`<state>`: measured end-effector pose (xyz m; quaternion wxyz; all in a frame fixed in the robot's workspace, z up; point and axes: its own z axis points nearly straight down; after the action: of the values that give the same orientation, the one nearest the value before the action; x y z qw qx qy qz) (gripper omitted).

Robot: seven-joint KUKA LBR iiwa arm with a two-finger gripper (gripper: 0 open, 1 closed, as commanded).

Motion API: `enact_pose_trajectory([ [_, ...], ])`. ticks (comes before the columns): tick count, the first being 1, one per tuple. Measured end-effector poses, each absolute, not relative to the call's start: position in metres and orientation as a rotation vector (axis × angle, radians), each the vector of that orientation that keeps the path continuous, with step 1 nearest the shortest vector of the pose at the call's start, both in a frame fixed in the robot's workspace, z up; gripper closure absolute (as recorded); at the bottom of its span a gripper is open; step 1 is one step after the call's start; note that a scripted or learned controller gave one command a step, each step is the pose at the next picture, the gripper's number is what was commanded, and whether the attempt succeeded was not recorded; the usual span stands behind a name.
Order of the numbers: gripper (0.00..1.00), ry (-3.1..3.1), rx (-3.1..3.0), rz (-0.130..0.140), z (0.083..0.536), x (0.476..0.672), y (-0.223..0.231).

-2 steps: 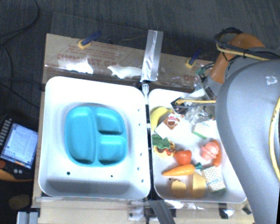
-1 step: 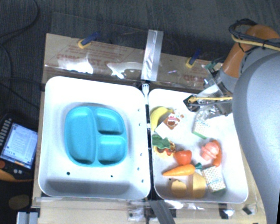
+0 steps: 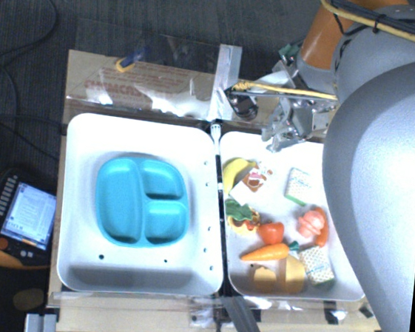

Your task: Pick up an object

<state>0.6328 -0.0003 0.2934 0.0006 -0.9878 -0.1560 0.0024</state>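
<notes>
Camera view — hand: the hand (image 3: 290, 130) hangs at the far rim of the right bin (image 3: 342, 292), near that bin's back left corner, under the orange-banded wrist; its metal parts blur together, so whether it is apart or together cannot be told, and nothing is seen clamped in it.

Camera view — task's things: the toys lie in the right bin, all on the near side of the hand. Closest are the banana (image 3: 234, 170) and the small brown-and-white piece (image 3: 255, 179) touching it, just below and slightly left of the hand; the pale green card (image 3: 298, 184) lies just below and slightly right.

Camera view — farther things: the carrot (image 3: 264, 253), the red tomato (image 3: 271, 231) and the pink toy (image 3: 312, 224) sit nearer the bin's front, well apart from the hand.

Camera view — long axes: the banana runs roughly front to back, curving along the wall between the bins; the carrot lies nearly across the bin, its tip toward the left.

Camera view — left bin: the left bin (image 3: 70, 257) holds a blue divided tray (image 3: 142, 200), well away from the hand.

Camera view — judgement: the coming move likely turns on a short drop toward the near side — the banana group seems the readiest target.

Camera view — hidden or unclear: the grey arm (image 3: 383, 189) covers the right bin's right side, so anything lying there cannot be seen; the tan block (image 3: 278, 275) at the front is hard to identify.
</notes>
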Motion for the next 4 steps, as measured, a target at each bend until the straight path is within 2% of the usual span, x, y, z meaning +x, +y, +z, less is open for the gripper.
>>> enact_pose_trajectory([
  [1, 1.0, -0.34, -3.123, 0.012, 0.181, 0.581, 0.034],
  [2, 1.0, -0.847, -3.028, 0.012, 0.201, 0.582, 0.037],
  [3, 1.0, -0.761, -3.047, 0.013, 0.182, 0.488, 0.02],
  [4, 1.0, -0.708, -3.062, 0.008, 0.316, 0.484, 0.105],
])
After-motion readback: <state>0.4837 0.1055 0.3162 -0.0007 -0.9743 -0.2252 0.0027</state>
